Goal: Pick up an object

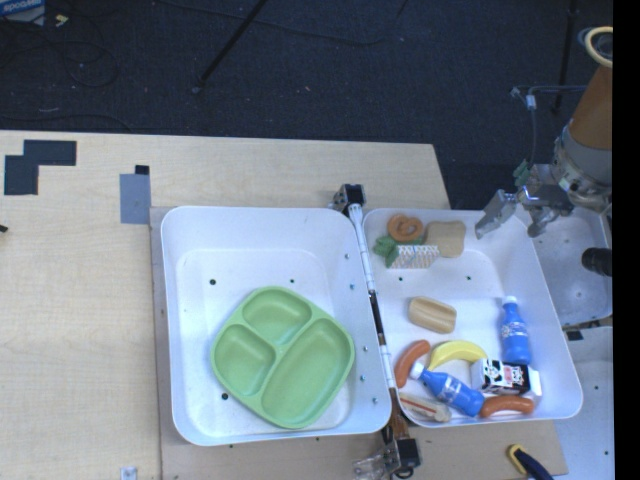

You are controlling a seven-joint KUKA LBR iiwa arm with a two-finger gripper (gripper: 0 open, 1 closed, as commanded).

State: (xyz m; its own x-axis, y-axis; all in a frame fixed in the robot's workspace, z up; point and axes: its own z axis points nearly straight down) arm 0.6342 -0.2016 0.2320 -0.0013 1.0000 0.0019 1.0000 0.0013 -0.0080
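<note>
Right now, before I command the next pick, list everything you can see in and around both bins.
Divided plate: 1, green, left bin.
Bottles: 2, blue; one upright-looking at right bin's right side, one lying near the front.
Banana: 1, yellow, right bin front.
Sausages: 2, orange-red; one beside the banana, one at front right.
Carton: 1, black and white, front right.
Bread piece: 1, tan, right bin middle.
Block: 1, tan, back.
Spiral roll: 1, orange, back.
Gripper: 1, grey, above right bin's back right corner.

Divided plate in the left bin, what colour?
Light green, plain, seen best in the camera view: plate.
</note>
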